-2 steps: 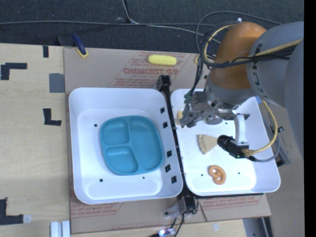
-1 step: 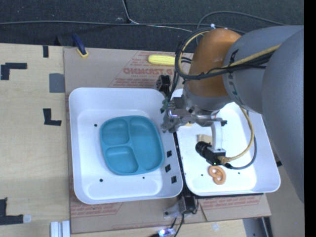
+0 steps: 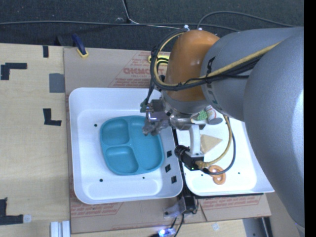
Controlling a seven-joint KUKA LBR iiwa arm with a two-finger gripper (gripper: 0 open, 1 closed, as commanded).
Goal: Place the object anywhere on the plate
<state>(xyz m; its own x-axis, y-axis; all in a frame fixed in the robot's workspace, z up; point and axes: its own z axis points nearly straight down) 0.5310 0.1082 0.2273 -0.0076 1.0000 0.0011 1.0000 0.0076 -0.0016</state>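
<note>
Where bins meet, end effector (image 3: 154,122) over plate (image 3: 131,146).

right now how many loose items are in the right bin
3 in sight: a tan wedge mid-bin, an orange ring near the front edge, a green piece beside the arm. The arm may hide others.

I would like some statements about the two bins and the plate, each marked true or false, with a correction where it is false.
1. The blue plate lies in the left bin. True.
2. The plate has one single compartment. False: raised ridges divide it into several.
3. A tan wedge-shaped piece lies in the right bin. True.
4. The orange ring rests on the plate. False: it lies in the right bin.
5. The gripper is above the plate's right edge. True.
</note>
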